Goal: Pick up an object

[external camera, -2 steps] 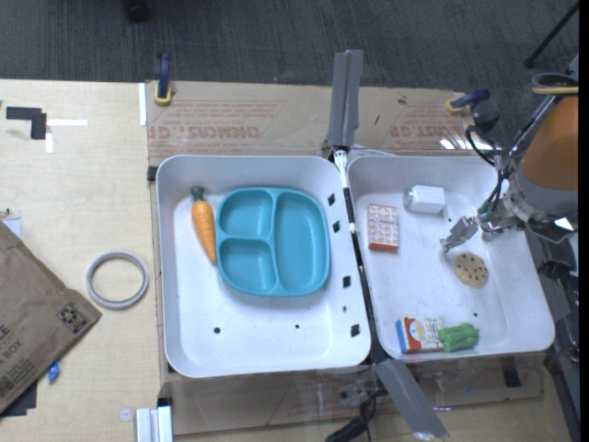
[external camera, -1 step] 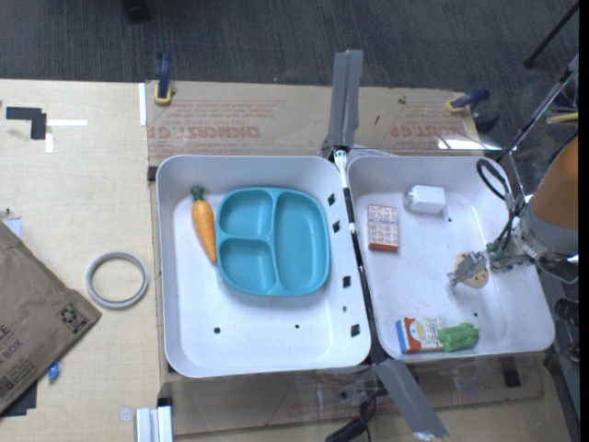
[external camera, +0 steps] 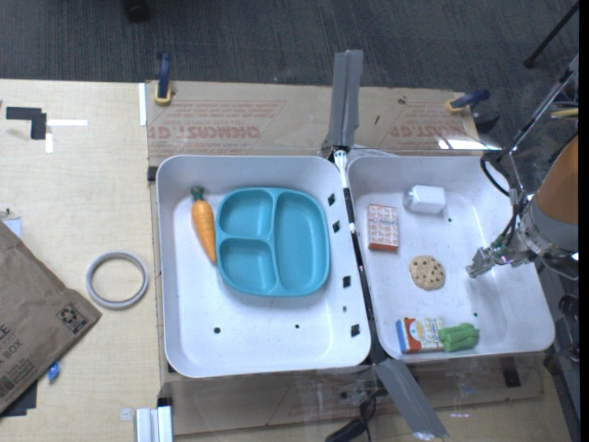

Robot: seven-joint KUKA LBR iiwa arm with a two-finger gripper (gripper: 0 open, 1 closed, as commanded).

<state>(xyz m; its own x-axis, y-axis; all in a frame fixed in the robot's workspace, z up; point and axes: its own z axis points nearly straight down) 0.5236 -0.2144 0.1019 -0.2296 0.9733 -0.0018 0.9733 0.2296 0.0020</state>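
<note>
Nearest my camera, along the front wall of the right bin (external camera: pixel 543 325), lay a small carton (external camera: pixel 419 333) with red, white and green print, and touching its right end a green vegetable-shaped toy (external camera: pixel 460 337). Just behind them on the bin floor sat a chocolate-chip cookie (external camera: pixel 427 272), lying flat and apart from everything else. Farther back I saw a red-and-white box (external camera: pixel 383 227) close to the divider between the bins, and beyond it, near the rear wall, a small white block (external camera: pixel 425 198).

The gripper (external camera: pixel 482 263) came in from the right and hung low over the right half of that bin, to the right of the cookie and clear of it. I saw nothing between its fingers, but at this size I could not tell how far apart they stood.

In the left bin (external camera: pixel 170 274) a teal divided plate (external camera: pixel 274 241) with three compartments rested near the middle, and a toy carrot (external camera: pixel 203 227) lay just beside its left edge, leafy end pointing away from me.

Outside the bins, on the wooden bench to the left, lay a ring of tape (external camera: pixel 118 278) and the corner of a cardboard box (external camera: pixel 32 325).
</note>
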